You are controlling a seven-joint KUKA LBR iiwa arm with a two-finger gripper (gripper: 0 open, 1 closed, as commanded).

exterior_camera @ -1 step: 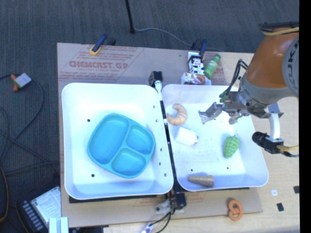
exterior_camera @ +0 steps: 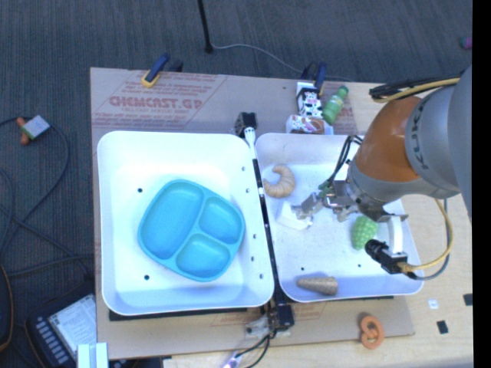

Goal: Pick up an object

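Arm (exterior_camera: 414,140) reaches in from right over right bin (exterior_camera: 288,282). Gripper (exterior_camera: 318,202) sits low at bin middle, above a small white object (exterior_camera: 293,218); can't tell its state. Croissant (exterior_camera: 279,180) lies just far-left of gripper, apart from it. Green object (exterior_camera: 364,231) just right of gripper. Brown cone (exterior_camera: 317,284) at near edge. Left bin (exterior_camera: 123,159) holds blue divided plate (exterior_camera: 192,230).

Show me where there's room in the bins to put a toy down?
Bare floor lies in the left bin around the blue plate, mostly its top corners. The right bin is crowded: croissant, green toy, cone, gripper. Its small bare patch sits above the cone.
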